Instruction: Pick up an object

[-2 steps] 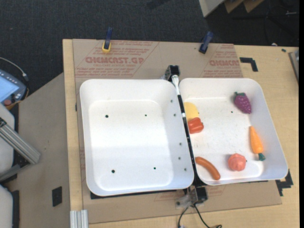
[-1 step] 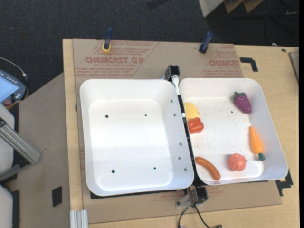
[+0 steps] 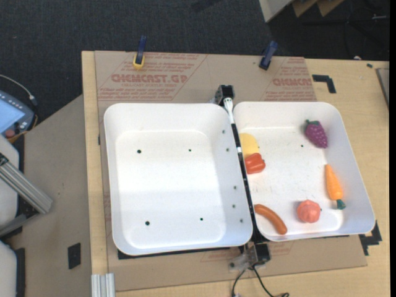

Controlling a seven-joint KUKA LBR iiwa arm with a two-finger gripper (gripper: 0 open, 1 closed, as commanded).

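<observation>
Several toy foods lie in the right bin (image 3: 291,138). A purple grape bunch (image 3: 316,133) rests near its far right corner. A yellow piece (image 3: 248,143) and a red pepper (image 3: 254,163) sit against the bin's left wall. An orange carrot (image 3: 334,185) lies along the right wall. A pinkish-red strawberry (image 3: 308,211) and an orange-red sausage (image 3: 270,218) lie near the front edge.
The left bin (image 3: 167,178) lies beside the right one on a cardboard sheet (image 3: 185,73). A yellow-and-blue clamp (image 3: 140,53) and a blue clamp (image 3: 268,54) hold the sheet's far edge. Metal framing (image 3: 25,187) stands at the left.
</observation>
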